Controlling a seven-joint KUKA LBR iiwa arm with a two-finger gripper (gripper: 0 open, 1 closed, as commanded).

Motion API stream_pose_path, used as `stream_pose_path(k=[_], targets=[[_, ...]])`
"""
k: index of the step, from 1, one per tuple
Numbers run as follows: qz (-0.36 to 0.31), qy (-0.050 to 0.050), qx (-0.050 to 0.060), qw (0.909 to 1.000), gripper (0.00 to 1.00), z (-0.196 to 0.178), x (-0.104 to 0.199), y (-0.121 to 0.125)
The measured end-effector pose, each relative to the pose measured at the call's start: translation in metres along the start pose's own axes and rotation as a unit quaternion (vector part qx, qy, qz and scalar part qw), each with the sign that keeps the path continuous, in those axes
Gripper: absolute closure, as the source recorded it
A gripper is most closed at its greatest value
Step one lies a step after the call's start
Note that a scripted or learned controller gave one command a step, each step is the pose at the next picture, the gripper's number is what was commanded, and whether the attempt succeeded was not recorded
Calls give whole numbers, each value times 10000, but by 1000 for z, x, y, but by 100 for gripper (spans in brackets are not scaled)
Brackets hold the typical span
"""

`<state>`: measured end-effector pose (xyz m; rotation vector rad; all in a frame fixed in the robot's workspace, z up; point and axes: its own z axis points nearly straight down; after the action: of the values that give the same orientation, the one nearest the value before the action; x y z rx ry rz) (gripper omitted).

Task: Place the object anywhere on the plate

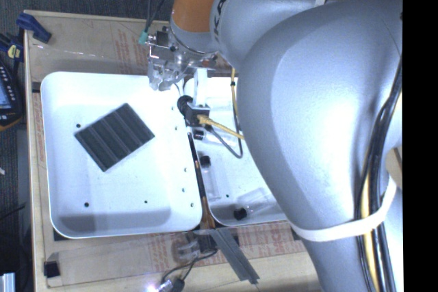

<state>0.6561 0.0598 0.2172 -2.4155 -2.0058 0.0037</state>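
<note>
Near the middle of the left shallow white bin (102, 215) lies a dark grey ribbed rectangular plate (114, 136), flat, its long axis running diagonally from lower left to upper right. Which object is to go on it I cannot tell. At the bin's upper right edge hangs the pincer (164, 75); its state is unclear. Judging by this, transport is under way; next it must reach over the plate.

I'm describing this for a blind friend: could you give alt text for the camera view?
A large grey robot arm reaches over two white bins, its end effector at the left bin's top edge. A dark ribbed plate lies in that bin.
</note>
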Motion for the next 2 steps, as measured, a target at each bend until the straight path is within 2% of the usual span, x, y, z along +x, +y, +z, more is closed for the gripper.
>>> stream_pose_path(k=[1, 2], targets=[[616, 16, -31, 9981, 100, 122, 52, -18], [2232, 2, 18, 9748, 100, 125, 34, -64]])
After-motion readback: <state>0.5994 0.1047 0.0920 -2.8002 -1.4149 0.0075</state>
